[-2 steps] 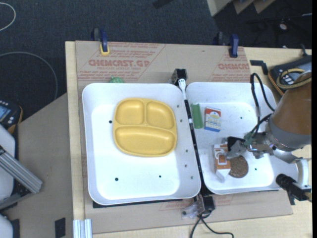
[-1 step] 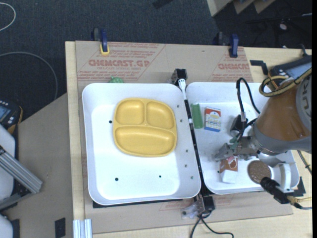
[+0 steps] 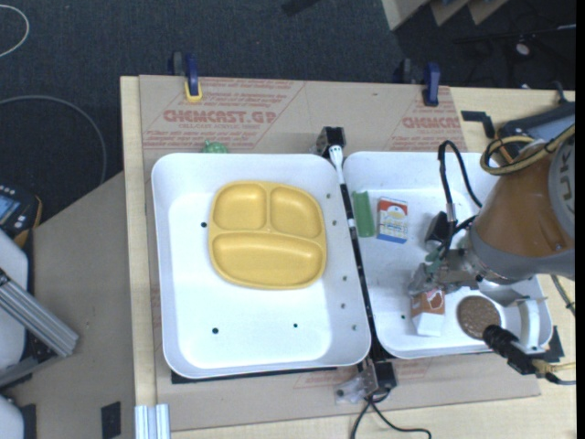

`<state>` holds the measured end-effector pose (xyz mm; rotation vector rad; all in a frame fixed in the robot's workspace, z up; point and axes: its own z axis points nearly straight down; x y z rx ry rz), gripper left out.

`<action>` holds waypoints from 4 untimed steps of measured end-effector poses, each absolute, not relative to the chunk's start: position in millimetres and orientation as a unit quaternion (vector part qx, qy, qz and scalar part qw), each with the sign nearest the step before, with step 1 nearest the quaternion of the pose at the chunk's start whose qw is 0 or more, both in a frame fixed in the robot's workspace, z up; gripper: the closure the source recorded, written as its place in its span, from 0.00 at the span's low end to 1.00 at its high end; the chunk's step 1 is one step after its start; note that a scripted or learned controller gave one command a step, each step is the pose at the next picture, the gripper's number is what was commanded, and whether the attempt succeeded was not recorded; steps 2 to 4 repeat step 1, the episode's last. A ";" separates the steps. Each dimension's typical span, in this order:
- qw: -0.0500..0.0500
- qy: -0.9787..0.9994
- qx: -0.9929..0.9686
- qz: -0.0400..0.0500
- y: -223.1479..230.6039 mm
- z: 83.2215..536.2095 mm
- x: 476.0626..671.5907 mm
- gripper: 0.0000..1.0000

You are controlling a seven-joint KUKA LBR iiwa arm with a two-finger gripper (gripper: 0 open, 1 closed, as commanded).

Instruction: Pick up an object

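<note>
My gripper (image 3: 430, 282) reaches down into the right bin (image 3: 393, 337), its tip just above a small brown and white packet (image 3: 428, 313) near the bin's front. A round brown disc (image 3: 477, 315) lies to the right of that packet, partly under the arm. Farther back in the same bin are a green bar (image 3: 365, 214) and a small white, red and blue carton (image 3: 393, 219). The arm's orange band (image 3: 526, 213) covers the right side of the bin.
The left bin (image 3: 183, 273) holds a yellow divided plate (image 3: 268, 234). A black divider strip (image 3: 352, 245) runs between the bins. Blue clamps (image 3: 190, 73) (image 3: 430, 82) hold the cardboard base at the back. Cables trail off the bench's front right corner.
</note>
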<state>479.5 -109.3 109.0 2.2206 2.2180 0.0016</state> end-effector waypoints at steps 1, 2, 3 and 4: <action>0.003 0.711 0.704 0.004 -32.1 189.4 517.5 1.00; 0.003 0.711 0.704 0.004 -32.1 189.4 517.5 1.00; 0.003 0.711 0.704 0.004 -32.1 189.4 517.5 1.00; 0.003 0.711 0.704 0.004 -32.1 189.4 517.5 1.00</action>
